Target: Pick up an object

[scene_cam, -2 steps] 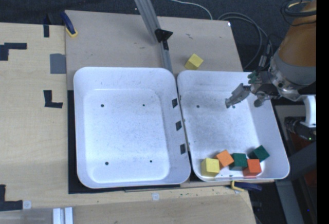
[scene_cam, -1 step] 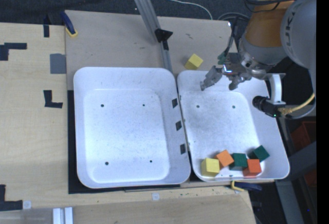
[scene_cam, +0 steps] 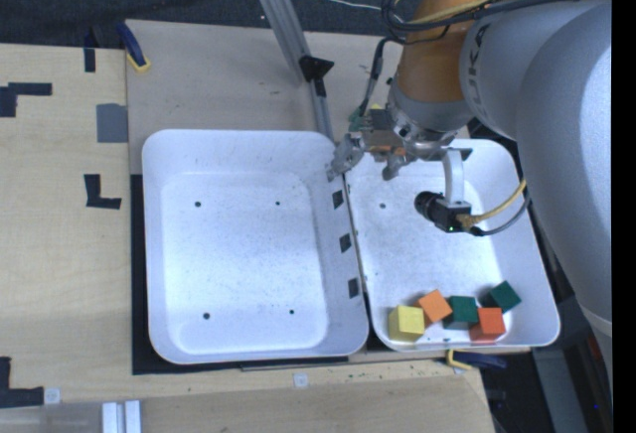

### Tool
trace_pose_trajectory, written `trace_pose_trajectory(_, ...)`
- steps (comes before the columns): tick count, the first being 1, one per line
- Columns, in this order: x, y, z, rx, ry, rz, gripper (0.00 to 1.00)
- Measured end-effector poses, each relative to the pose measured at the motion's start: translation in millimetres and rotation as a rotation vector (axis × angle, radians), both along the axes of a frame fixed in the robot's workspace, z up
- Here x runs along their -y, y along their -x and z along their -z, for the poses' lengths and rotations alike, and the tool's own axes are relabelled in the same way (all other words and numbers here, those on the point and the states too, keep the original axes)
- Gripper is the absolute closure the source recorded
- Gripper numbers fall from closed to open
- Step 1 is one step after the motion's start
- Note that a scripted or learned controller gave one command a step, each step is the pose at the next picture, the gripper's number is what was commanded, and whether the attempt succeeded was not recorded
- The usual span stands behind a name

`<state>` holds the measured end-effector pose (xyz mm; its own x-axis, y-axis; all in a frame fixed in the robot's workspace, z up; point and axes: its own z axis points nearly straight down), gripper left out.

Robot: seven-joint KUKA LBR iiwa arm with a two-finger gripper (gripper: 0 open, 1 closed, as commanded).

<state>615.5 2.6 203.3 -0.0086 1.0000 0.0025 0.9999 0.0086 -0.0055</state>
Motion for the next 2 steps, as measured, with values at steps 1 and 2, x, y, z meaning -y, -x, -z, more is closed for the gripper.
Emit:
trace_pose_trajectory(1, 60.0, 37.0, -19.6, 0.003, 0.005, 0.013, 0.0)
trace_pose_trajectory(2, -12.5, 32.2, 13.7, 0.0, 0.001, 0.001, 0.0)
